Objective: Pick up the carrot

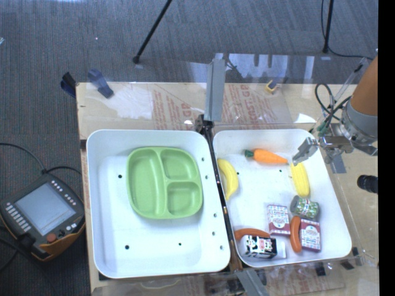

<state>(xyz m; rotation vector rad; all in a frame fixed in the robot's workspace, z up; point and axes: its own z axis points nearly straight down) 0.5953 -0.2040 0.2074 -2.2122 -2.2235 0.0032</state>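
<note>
The orange carrot (269, 157) with a green top lies in the far part of the right white bin (265, 132), its tip pointing right. My gripper (320, 157) hangs over that bin's right rim, just right of the carrot's tip and above the bin floor. Its two fingers are spread apart; the left fingertip (300, 156) sits near the carrot's tip with nothing between the fingers. The gripper is open.
The right bin also holds a banana (228, 176) at its left wall, a second yellow piece (300, 179), a green item (305, 208), two red cartons (278, 219), sausages (296, 234) and a small black-and-white carton (260, 246). A green divided plate (165, 182) sits in the left bin (102, 165).
</note>
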